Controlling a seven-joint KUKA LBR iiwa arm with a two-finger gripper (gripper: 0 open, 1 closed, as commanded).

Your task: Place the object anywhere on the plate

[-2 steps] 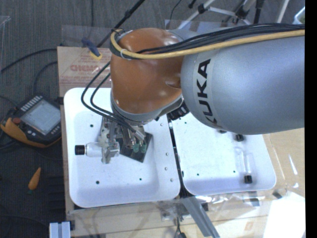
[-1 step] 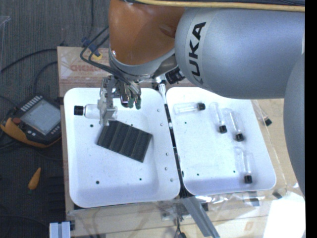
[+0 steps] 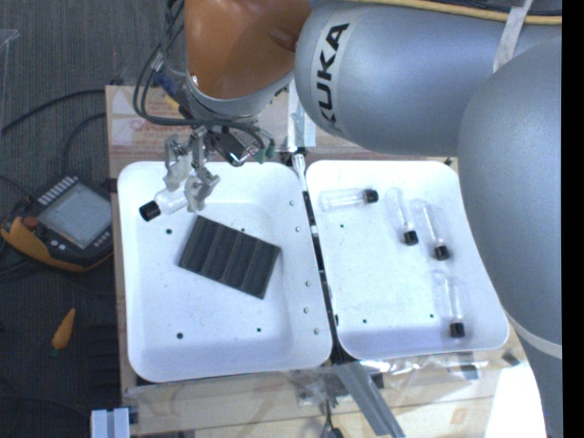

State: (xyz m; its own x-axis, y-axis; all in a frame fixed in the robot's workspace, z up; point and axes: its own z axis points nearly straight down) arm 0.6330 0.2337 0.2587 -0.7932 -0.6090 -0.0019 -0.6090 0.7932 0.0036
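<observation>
The brand name "KUKA" stood in black capital letters on the grey casing of the robot arm [image 3: 383,71], running at a slant just beside the orange band [image 3: 239,35]. Faint reddish print marked a cardboard sheet [image 3: 146,121] behind the left bin, too blurred to be read. The screen of a handheld control pendant [image 3: 64,222] on the floor to the left showed no legible characters.

- The arm [image 3: 411,71] is coloured grey, with an orange band [image 3: 239,39] and black lettering.
- 2 white bins [image 3: 146,336] [image 3: 383,327] are seen.
- The ribbed plate [image 3: 228,257] is dark grey.
- 5 clear vials are capped in black, e.g. [image 3: 349,197].
- The gripper [image 3: 189,179] is silver.
</observation>
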